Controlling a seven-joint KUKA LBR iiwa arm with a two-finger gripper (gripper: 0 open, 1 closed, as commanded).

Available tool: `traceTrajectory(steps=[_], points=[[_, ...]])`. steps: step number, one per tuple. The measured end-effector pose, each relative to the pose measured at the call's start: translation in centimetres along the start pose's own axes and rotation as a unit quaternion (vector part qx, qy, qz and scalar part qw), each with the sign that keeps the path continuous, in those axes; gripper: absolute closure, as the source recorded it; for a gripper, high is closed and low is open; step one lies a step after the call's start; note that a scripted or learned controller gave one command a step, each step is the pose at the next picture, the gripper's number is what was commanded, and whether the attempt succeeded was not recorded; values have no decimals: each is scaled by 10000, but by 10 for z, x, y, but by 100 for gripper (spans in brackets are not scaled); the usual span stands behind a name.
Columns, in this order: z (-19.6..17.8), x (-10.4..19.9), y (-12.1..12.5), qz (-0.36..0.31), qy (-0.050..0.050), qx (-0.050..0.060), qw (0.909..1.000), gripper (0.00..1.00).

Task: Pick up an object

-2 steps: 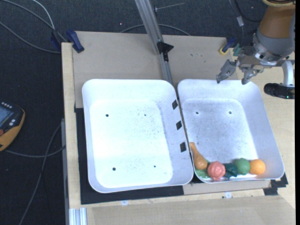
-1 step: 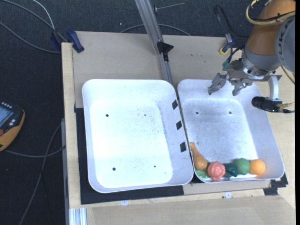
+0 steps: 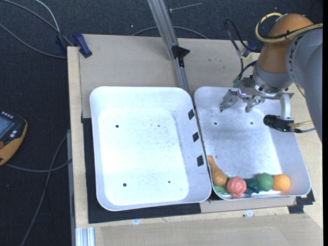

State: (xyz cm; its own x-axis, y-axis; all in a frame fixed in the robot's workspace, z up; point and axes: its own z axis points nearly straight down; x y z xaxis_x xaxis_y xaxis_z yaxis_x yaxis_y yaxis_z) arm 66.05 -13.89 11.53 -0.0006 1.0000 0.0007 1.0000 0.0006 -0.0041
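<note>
We noted a metal pole [image 3: 163,24] slanting over the bench [image 3: 128,60], a blue clamp [image 3: 82,45] at its corner, cables [image 3: 36,14] on dark floor.

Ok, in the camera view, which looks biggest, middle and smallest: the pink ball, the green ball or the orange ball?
1. Pink ball, looks a little biggest.
2. Green ball and orange ball look about alike, so I won't rank them.

Arm: single, grey, orange band above the wrist, entering from the right, wrist bent downward. Tool [image 3: 239,102]: two fingers spread apart, tips pointing down and left, nothing between them.
</note>
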Motion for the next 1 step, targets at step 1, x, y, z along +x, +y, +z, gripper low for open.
traceTrajectory(steps=[1], points=[[29, 0, 0, -1, -3, -12, 10000, 0]])
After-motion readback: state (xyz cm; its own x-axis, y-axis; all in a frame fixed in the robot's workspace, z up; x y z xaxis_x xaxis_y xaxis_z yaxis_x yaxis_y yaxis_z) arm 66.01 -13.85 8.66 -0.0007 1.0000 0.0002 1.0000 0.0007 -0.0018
